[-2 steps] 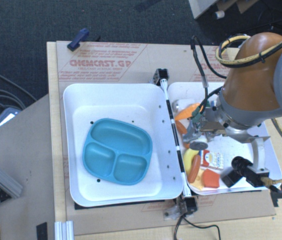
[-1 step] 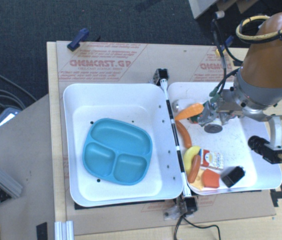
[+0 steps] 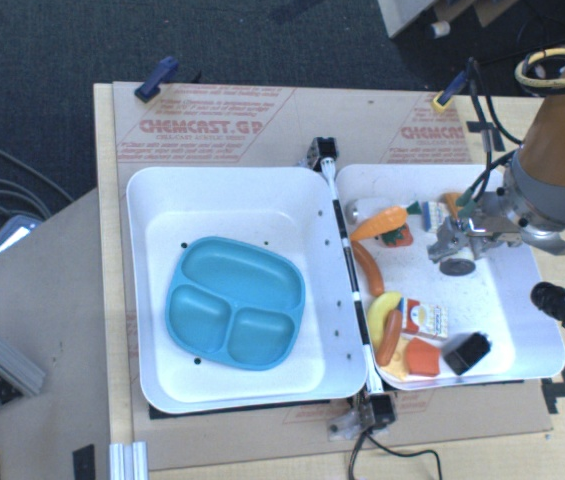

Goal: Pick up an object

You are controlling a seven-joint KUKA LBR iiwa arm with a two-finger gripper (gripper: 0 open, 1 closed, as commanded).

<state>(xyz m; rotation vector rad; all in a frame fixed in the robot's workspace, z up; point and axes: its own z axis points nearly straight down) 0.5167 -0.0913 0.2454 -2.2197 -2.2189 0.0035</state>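
The right bin [image 3: 522, 308] holds several small items: an orange carrot [image 3: 379, 223], a red-orange sausage [image 3: 366, 265], a yellow banana [image 3: 382, 310], a second sausage [image 3: 391, 336], a white carton with red print [image 3: 424, 318], an orange block [image 3: 422, 358], a black block [image 3: 467, 352] and a white bottle [image 3: 367, 209]. My gripper [image 3: 454, 250] hangs low over the upper middle of this bin, right of the carrot. Nothing shows between its fingers.
The left bin [image 3: 152, 218] bears a blue sectioned tray [image 3: 234, 303]. A black hinge strip [image 3: 347, 268] with clamps divides the two bins. Blue clips [image 3: 155, 78] sit at the board's far corners. Cables trail from the arm at the upper right.
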